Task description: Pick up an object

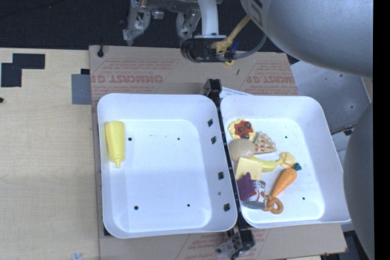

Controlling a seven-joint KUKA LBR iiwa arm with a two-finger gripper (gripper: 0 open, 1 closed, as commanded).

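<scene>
Bench w/ bins [152, 108]; claw [161, 24] raised behind them, fingers apart, empty.

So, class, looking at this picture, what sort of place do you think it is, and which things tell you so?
Most likely a robotics lab test bench. A big grey robot arm hangs its tool over two white bins, toy food such as a carrot lies in one, and loose cables run about.

The light was bright and even from above, so the two white bins [207, 112] were nearly washed out. A soft grey shadow lay across the near half of the left bin's floor. Beyond the bins the background fell to black. The whole picture looked slightly soft and grainy.
</scene>
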